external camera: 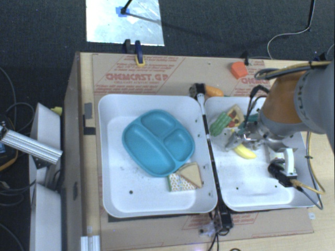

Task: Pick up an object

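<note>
In the right bin [256, 195], my gripper [236, 139] is down low near the bin's upper left part, with the grey arm and its orange band [280, 103] coming in from the right. A yellow banana-like toy [245, 151] lies just below and right of the gripper, very close to it or touching. Up and left of the gripper lies a green ridged toy [220, 122], with a tan and red piece [234, 114] beside it. Nothing visibly hangs from the gripper.
The left bin [118, 192] holds a blue divided plate [157, 141] and a sandwich wedge toy [186, 178] at the plate's lower right. An orange block [238, 69] and an orange-tipped item [212, 92] lie on the bench behind the bins. Cables run by the right bin's lower right corner.
</note>
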You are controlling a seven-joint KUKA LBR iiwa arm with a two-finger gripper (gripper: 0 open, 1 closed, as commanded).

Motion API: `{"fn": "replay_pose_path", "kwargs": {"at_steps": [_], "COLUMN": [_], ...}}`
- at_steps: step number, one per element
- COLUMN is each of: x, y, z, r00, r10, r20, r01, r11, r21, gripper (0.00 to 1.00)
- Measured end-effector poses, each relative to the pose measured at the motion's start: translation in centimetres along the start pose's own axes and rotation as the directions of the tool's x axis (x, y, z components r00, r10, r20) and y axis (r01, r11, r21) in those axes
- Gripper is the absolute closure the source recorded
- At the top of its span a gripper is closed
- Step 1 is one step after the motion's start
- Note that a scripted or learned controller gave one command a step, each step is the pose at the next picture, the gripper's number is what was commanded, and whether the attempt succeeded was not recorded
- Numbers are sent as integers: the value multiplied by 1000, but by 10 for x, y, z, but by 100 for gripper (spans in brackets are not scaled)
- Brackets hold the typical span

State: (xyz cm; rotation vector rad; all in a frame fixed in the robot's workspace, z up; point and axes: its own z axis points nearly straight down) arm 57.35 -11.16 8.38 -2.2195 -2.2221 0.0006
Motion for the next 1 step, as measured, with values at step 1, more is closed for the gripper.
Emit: {"fn": "replay_pose_path", "kwargs": {"at_steps": [1], "x": [0], "y": [1], "z": [-11], "r00": [1000], "r10": [-1], "r20": [0], "r01": [1], "r11": [1000], "r21": [-2], "gripper": [100]}}
